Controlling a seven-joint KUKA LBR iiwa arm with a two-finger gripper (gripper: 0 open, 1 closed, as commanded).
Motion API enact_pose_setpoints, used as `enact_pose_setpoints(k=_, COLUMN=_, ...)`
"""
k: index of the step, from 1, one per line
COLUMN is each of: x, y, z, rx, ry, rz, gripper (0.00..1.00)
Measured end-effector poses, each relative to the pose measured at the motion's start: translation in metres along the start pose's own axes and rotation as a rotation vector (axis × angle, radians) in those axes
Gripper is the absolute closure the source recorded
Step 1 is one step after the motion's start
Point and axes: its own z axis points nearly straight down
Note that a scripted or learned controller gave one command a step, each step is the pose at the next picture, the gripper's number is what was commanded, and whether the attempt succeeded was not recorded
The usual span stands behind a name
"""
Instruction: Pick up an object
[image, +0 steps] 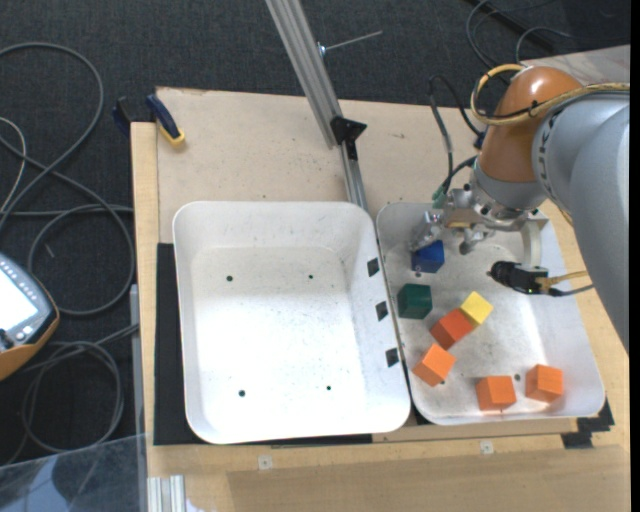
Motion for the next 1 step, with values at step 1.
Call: enact_pose_setpoints(k=1, x=0.0003, y=0.0013, z=-0.0129, rx=-0.005, ry=0.001, rz=0.000, gripper=1.00)
